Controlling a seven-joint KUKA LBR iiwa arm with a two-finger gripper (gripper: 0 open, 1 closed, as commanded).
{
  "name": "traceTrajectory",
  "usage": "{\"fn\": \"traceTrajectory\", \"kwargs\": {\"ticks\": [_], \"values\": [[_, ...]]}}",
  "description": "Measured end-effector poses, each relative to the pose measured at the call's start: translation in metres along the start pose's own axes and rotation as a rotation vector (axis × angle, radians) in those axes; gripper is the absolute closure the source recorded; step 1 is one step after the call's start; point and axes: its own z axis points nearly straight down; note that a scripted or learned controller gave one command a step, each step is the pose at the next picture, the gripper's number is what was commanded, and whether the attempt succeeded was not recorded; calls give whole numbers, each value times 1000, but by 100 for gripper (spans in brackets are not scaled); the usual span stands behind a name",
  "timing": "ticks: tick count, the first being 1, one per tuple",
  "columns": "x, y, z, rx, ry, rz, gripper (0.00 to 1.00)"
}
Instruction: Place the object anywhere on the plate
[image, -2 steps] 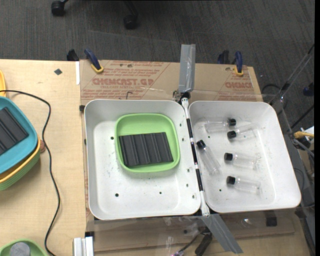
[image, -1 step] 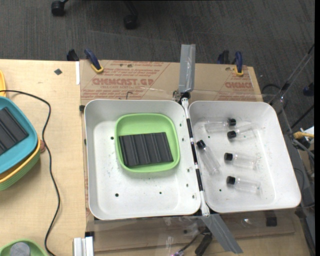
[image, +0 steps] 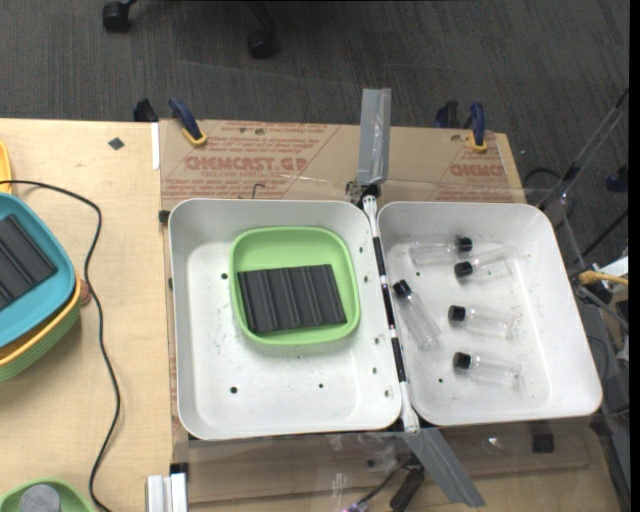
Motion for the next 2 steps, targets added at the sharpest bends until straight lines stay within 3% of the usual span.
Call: {"fn": "traceTrajectory", "kwargs": {"ticks": [1, 2], "values": [[0, 0, 6, 0, 0, 0, 0], [0, 0, -83, -3, 1, -6, 0]]}}
